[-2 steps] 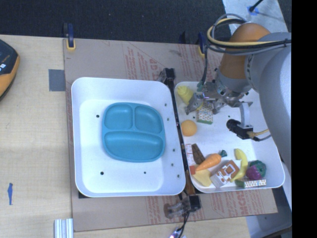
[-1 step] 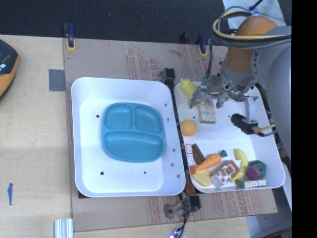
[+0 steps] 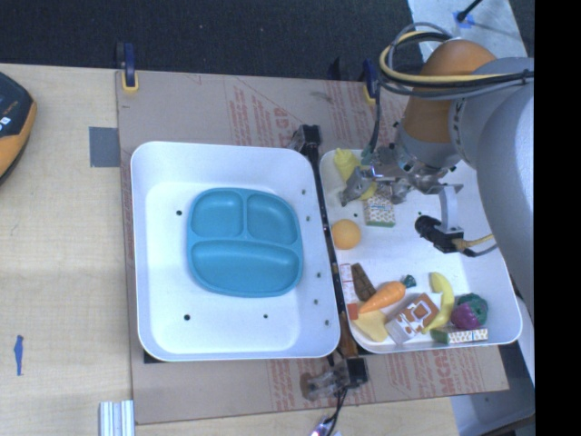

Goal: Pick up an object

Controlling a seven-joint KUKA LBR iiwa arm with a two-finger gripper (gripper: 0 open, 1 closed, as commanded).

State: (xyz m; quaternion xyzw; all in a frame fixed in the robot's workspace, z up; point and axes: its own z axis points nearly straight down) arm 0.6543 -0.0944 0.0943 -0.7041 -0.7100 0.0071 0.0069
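Observation:
My gripper [image 3: 378, 187] hangs over the far end of the right bin [image 3: 497, 266], on the grey arm coming in from the right. Just under it sits a small white and green carton [image 3: 379, 213]; whether it is gripped or lying on the bin floor is unclear. A yellow toy [image 3: 344, 163] lies just left of the gripper. An orange ball [image 3: 345, 234] rests by the bin's left wall. At the near end lie a carrot [image 3: 385, 295], a banana [image 3: 442, 296], purple grapes [image 3: 470, 312] and a brown and white box [image 3: 414, 316].
The left bin [image 3: 159, 243] holds a blue divided plate [image 3: 245, 242]. A black fitting with a cable [image 3: 441, 233] hangs off the arm over the right bin. A brown piece [image 3: 363, 282] and a small red and white packet [image 3: 467, 336] also lie at the near end.

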